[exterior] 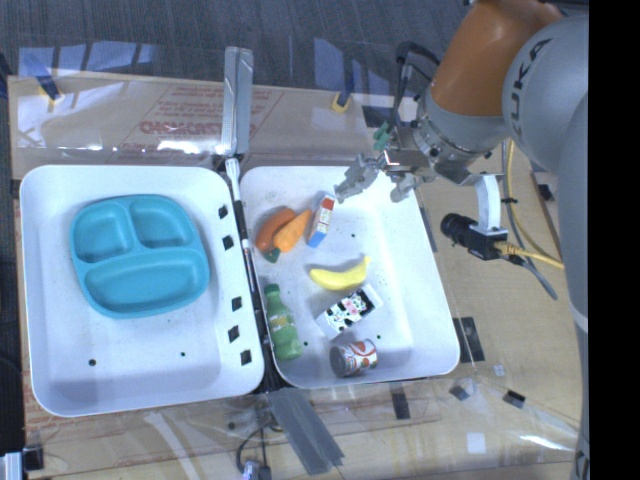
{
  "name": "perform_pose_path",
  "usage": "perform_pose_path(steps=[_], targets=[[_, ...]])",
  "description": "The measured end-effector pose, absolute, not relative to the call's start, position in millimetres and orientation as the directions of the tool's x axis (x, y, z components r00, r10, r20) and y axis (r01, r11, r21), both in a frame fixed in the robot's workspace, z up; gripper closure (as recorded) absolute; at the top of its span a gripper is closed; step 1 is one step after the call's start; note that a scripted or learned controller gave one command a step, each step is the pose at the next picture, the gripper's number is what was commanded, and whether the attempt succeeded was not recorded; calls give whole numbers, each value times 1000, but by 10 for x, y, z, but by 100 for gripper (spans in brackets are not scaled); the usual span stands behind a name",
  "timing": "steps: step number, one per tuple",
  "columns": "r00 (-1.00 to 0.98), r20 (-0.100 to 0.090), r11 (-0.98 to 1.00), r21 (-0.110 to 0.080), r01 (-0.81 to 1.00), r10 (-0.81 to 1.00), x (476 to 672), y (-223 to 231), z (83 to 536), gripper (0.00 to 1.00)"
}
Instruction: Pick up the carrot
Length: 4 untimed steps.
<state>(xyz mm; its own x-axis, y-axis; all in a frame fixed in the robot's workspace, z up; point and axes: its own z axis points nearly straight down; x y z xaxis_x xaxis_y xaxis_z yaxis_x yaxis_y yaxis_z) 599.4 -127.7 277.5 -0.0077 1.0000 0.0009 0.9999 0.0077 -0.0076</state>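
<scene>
- Nearest the camera, at the near edge of the right bin (425, 343), lies a small can (353, 357); a green bottle (281, 321) and a black-and-white carton (349, 310) lie just beyond it.
- Farther in comes a banana (339, 273), about the middle of this bin.
- The carrot (283, 232) lies beyond the banana, near the bin's left wall, just beside a small upright box (321, 219). Nothing holds it.
- The claw (378, 181) hovers over the bin's far part, beyond the box; its fingers stand wide apart and hold nothing.
- I judge the step is the approach. Next, the claw must move left toward the carrot, then descend without hitting the box.
</scene>
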Motion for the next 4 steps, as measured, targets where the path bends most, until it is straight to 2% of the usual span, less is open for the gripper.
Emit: perform_pose_path(steps=[1, 2, 3, 4], targets=[[-199, 2, 199, -7, 980, 980, 6130, -655, 1891, 0], [-186, -5, 186, 16, 982, 983, 6202, -929, 1249, 0], [-194, 0, 194, -1, 981, 981, 6299, -986, 923, 0], [-75, 2, 75, -7, 997, 997, 5762, -1027, 898, 0]])
